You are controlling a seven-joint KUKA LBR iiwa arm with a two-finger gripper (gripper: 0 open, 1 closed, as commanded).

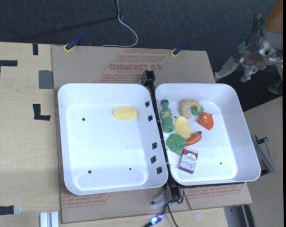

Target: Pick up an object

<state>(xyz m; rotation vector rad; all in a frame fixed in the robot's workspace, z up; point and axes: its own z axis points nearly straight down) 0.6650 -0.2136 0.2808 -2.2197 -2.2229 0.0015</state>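
The right bin (228, 141) holds a cluster of toy foods: a green bottle (166, 116), a tan croissant (188, 106), a red pepper (206, 121), a pale yellow piece (182, 126), a green leafy piece (175, 143), an orange carrot (194, 137) and a small red and white box (188, 160). A flat yellow piece (125, 113) lies alone in the left bin (86, 141). My gripper (235, 73) hangs off the bench beyond the right bin's far right corner, well away from every object. It is open, with nothing between its fingers.
Both bins rest on a brown cardboard sheet (129, 65) fixed with yellow and blue clips. A white cable (126, 25) runs across the dark floor behind. A black hinge strip (155, 126) joins the bins.
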